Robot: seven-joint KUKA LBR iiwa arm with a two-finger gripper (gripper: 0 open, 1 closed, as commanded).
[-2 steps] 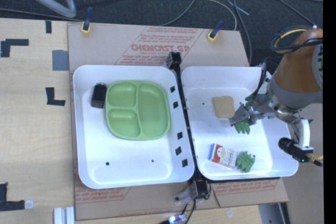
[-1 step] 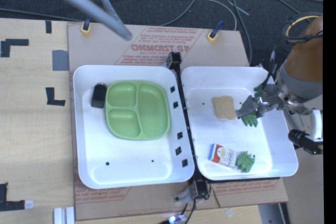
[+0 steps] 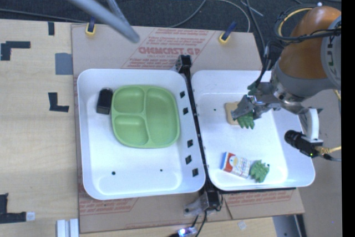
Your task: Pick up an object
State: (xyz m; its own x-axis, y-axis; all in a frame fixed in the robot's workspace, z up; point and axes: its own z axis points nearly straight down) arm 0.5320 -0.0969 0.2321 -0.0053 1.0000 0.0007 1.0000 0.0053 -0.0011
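We are looking first at the left white bin [image 3: 89, 136], where a small black block [image 3: 104, 101] is lying against a pale green divided plastic plate [image 3: 146, 116] near the far edge. In the right white bin [image 3: 277, 172], a tan flat piece [image 3: 231, 113] is sitting mid-floor with a green leafy toy [image 3: 247, 121] touching it; the gripper [image 3: 244, 111] is pressing down there, and we cannot tell its finger state. Near the front edge, a small printed carton [image 3: 234, 164] is touching another green toy [image 3: 259, 170]. Cardboard sheeting [image 3: 166, 44] is lying under both bins on the wooden bench [image 3: 33, 136], cables trailing behind.
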